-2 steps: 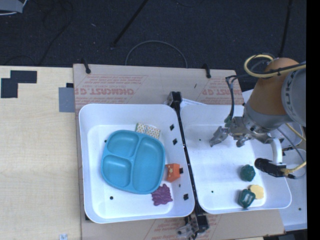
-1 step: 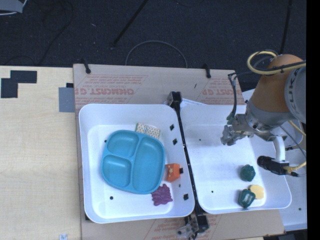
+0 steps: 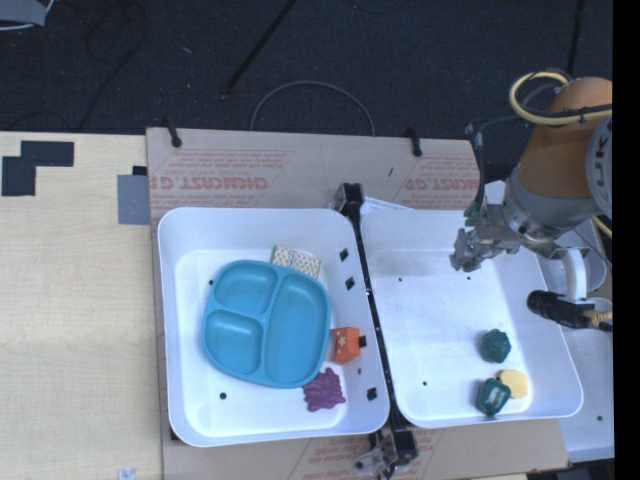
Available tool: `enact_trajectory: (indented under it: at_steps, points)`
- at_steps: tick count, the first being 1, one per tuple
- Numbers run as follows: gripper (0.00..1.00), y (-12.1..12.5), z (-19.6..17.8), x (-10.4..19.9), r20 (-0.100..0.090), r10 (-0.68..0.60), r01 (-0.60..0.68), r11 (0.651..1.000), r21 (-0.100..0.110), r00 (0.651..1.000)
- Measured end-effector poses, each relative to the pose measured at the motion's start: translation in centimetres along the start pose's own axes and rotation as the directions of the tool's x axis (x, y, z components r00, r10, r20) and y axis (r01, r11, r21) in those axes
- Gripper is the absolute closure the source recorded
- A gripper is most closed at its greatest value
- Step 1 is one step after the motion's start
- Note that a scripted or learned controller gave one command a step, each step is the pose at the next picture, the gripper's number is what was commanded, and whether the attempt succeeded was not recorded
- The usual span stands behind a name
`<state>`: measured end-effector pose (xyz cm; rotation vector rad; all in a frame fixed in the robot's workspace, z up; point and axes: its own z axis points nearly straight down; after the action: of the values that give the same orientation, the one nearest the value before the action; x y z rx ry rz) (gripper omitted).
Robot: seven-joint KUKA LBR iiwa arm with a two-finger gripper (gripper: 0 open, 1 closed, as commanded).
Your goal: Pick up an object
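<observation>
Two white bins sit on cardboard over a pale bench, dark carpet behind. The gripper (image 3: 468, 258) hangs above the right bin (image 3: 440, 308); its opening is unclear. A green ball (image 3: 495, 346) lies below-right of it.

Two shallow white bins sit side by side on a brown cardboard sheet (image 3: 300, 173) printed with red lettering. The left bin (image 3: 172, 268) and the right bin (image 3: 440, 230) touch along a black divider strip (image 3: 365, 298) running from far to near. The cardboard lies on a pale wooden bench (image 3: 70, 308), which carries dark blocky markings (image 3: 40, 163) and a grey patch (image 3: 132, 198) at its far left. Beyond the bench, thin cables (image 3: 310, 103) lie across dark carpet (image 3: 300, 38)
</observation>
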<state>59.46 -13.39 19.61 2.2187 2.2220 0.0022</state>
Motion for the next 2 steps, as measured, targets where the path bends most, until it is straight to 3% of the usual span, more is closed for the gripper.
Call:
enact_trajectory:
  at_steps: [2]
  points:
    - [1.0, 0.6, -8.9, -1.1, 0.0, 0.0, 0.0, 1.0, 0.002, 1.0]
